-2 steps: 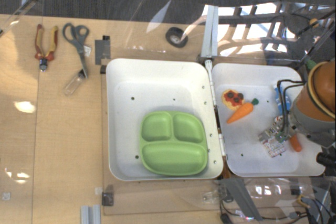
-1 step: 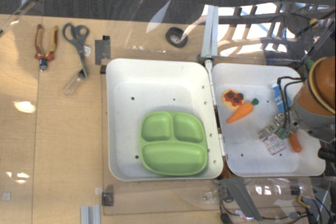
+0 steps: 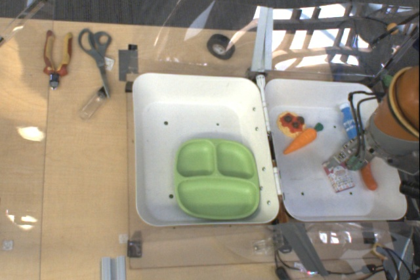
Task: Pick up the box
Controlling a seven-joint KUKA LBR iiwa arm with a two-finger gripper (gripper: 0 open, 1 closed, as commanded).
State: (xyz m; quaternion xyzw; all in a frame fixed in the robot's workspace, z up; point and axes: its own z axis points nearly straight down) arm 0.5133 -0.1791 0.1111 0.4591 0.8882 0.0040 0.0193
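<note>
The box is small, flat, red and white, and lies in the right bin toward its front right. My gripper reaches in from the right and hovers just above and behind the box's far edge, partly overlapping it. I see nothing lifted off the bin floor. The grey arm with its orange band hides the bin's right side.
In the right bin lie a toy carrot, a pizza-slice toy, a blue tube and a small orange-red piece beside the box. A green divided plate sits in the left bin. Pliers and scissors lie far left.
</note>
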